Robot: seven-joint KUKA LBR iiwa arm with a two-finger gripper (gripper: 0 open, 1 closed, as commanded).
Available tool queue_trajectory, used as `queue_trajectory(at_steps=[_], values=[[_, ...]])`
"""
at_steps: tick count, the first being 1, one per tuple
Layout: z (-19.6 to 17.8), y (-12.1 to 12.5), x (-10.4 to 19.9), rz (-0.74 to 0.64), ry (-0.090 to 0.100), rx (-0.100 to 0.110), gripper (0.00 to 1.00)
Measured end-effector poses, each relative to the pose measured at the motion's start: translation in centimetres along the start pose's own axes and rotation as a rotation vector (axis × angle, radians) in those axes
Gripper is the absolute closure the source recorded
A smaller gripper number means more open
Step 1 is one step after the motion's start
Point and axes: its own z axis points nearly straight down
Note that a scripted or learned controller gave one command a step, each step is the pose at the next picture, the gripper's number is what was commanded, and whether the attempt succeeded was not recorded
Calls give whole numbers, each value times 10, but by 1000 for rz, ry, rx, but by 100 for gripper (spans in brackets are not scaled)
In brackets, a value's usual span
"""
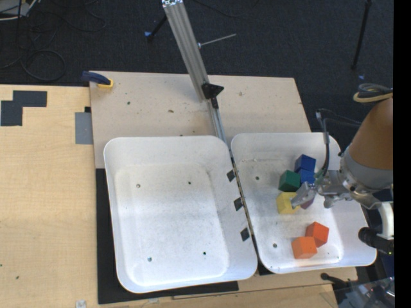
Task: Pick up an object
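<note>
Several small blocks lie in the right bin [270, 147]. A blue block [306, 165] sits at the back, with a green block [289, 181] just left of it and a yellow block [285, 204] in front of the green one. Two orange blocks [318, 232] [304, 248] lie near the bin's front right. My gripper [304, 197] hangs low over the bin, right beside the yellow block and just in front of the blue one. Nothing shows clearly as held. The arm [372, 149] reaches in from the right.
The left bin [128, 153] stands beside the right one, with a divider edge and black clips [237, 204] between them. A slanted metal rail [189, 47] rises behind the bins. A light wooden bench [38, 191] lies to the left.
</note>
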Motion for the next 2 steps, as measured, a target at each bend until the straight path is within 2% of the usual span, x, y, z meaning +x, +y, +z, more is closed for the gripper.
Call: queue_trajectory(at_steps=[1,2], values=[[64,-3,5,0,1,1,0],[81,-2,6,2,-1,-6,0]])
